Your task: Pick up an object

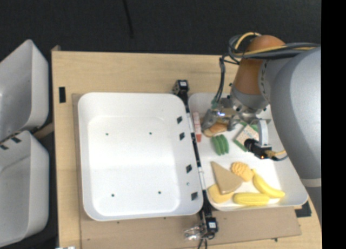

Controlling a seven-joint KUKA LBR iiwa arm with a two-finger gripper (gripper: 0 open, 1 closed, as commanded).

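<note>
Camera view: gripper (220, 117) is sitting low in the right bin (294, 191), far-left corner, over a tan bun-like object (217, 129). A green piece (220, 144) is lying just nearer; bananas (259, 191) along the near edge.

The table (135, 72) is a pale wooden board, its bare surface showing as a wide strip along the far side, a narrower one down the left and a thin one along the near edge. Two shallow white bins lie directly on it, side by side and touching along a dark seam: the left bin (86, 150) covers the middle of the table, and the right bin (294, 188) reaches to the table's near right corner.
</note>
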